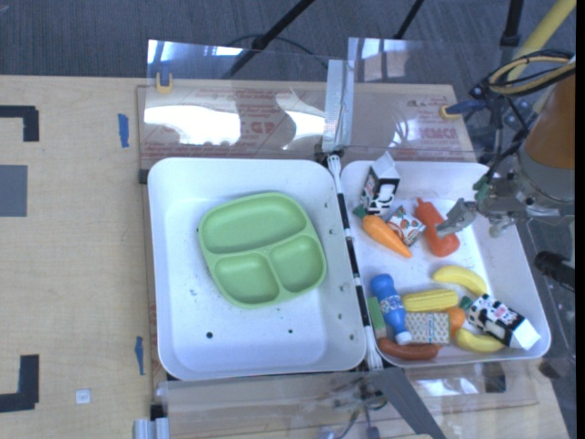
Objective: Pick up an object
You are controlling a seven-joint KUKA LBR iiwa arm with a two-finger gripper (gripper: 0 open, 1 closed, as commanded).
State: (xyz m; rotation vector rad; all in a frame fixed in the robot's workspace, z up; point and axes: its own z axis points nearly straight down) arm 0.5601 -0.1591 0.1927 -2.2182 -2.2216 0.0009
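Nearest in the right bin (535, 286) lie a red sausage (409, 350), blue bottle (391, 305), corn cob (430, 300), bananas (462, 280) and a cow-print carton (498, 319). The left bin (174, 245) holds a green divided plate (262, 248). Farther back, the pincer (457, 216) hovers, spread, over a red piece (437, 227) beside a carrot (386, 234).

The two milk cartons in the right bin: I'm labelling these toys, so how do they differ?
The upper carton stands at the back of the right bin near the divider, roughly upright; the lower carton lies flat on its side near the front right corner. The upper one is above the carrot; the lower one rests against the bananas. Both are white with black cow patches.
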